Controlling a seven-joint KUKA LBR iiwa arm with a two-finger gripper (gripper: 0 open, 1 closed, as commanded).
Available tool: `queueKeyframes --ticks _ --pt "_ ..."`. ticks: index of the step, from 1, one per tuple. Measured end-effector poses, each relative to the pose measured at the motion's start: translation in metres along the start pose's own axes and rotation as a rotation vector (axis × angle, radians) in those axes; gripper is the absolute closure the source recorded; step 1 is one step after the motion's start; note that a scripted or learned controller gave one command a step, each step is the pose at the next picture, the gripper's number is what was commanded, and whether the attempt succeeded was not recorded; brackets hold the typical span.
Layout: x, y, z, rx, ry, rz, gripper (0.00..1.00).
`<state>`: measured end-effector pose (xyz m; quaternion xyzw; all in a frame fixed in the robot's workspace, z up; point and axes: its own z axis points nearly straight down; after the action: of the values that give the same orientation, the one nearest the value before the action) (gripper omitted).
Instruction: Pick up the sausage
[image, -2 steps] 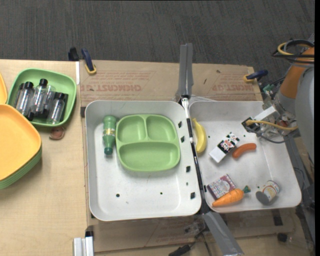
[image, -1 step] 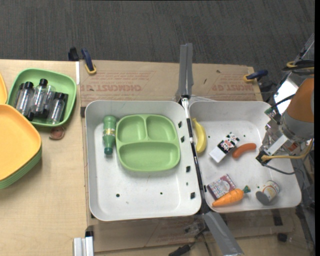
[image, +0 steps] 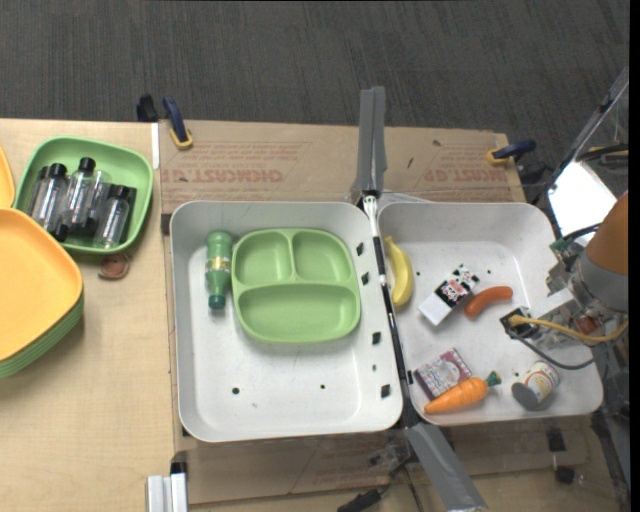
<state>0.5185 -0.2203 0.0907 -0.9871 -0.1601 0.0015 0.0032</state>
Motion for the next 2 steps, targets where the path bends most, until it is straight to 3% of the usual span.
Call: queueKeyframes --ticks 1,2 --pt "-0.0345 -0.0101 -0.0079 -0.002 -0.001 0.123 1.00" --pt "-0.0352 -0.0100 -0.0160 0.000 -0.003 0.124 1.00"
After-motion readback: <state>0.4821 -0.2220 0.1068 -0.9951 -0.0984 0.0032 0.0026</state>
